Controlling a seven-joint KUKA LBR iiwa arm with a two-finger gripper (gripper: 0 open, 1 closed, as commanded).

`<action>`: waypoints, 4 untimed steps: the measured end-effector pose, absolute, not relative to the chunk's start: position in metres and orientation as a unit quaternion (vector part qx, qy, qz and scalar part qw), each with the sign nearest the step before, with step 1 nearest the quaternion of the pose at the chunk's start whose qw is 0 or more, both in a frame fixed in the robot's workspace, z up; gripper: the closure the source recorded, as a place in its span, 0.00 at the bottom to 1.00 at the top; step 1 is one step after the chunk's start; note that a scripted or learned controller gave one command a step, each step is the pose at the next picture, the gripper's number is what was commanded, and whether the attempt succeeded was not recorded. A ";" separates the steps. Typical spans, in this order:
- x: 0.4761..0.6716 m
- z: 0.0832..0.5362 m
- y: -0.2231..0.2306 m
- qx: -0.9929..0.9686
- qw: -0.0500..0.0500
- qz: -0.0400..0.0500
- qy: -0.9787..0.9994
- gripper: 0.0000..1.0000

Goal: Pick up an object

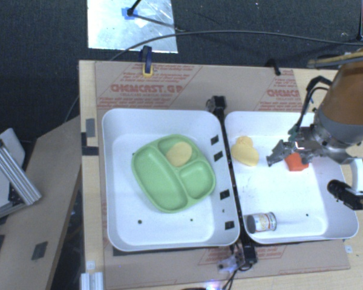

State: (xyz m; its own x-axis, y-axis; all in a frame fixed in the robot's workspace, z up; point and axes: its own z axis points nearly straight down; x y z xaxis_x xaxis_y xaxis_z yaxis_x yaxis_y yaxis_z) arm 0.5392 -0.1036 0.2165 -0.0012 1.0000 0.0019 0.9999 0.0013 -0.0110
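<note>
Jar [261, 222], "CHEMCAST GP" board [146, 89] behind

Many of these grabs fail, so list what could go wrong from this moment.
1. The gripper sits right beside the orange object, more at its edge than over it. It could nudge the object aside instead of catching it.
2. The yellow object lies close on the camera's left. A push that way could knock it.
3. The small jar lies on its side near the right bin front wall. Any jolt to the bin might roll it.
</note>
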 end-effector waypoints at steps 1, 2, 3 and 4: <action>0.542 0.222 -0.104 -0.706 0.000 0.000 -0.708 0.00; 0.548 0.173 -0.111 -0.707 0.001 0.001 -0.708 0.00; 0.545 0.130 -0.107 -0.707 0.002 0.001 -0.708 0.00; 0.545 0.082 -0.107 -0.707 0.002 0.001 -0.708 0.00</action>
